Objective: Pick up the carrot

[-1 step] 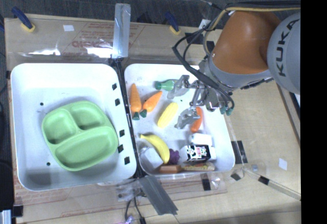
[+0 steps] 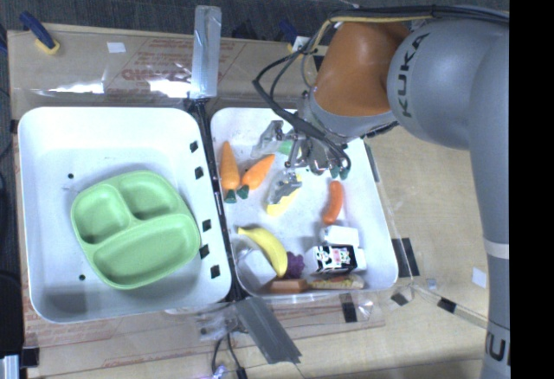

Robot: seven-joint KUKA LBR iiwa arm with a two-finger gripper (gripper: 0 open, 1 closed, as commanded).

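- Reaching in from the right, the grey arm with its orange band (image 2: 359, 66) hung over the far part of the right shallow white bin (image 2: 381, 221).
- The two-finger metal gripper (image 2: 290, 163) sat low over the middle of that bin; its fingers (image 2: 283, 188) looked somewhat spread, with nothing seen between them.
- The orange carrot with a green stem end (image 2: 256, 173) lay tilted in the far-left part of the right bin, just left of the gripper and apart from its fingers.
- A second, longer orange carrot-like piece (image 2: 228, 168) lay along the bin's left wall, just beside the first, their near ends close together.
- A small pale yellow piece (image 2: 275, 207) lay just under the fingertips, on the near side of the gripper.
- An orange-red pepper-like piece (image 2: 332, 202) lay to the right of the gripper, well clear of the carrot.
- Nearer the front of the bin lay a yellow banana (image 2: 270, 249), a small purple item (image 2: 296, 265), and a black-and-white printed box (image 2: 335, 257).
- A brown stick-shaped item (image 2: 286, 286) lay along the bin's near wall.
- The left shallow white bin (image 2: 43, 144) held a green divided plastic plate (image 2: 134, 227), well apart from the arm.
- Black cables (image 2: 277, 74) looped off the wrist above the far edge of the right bin.
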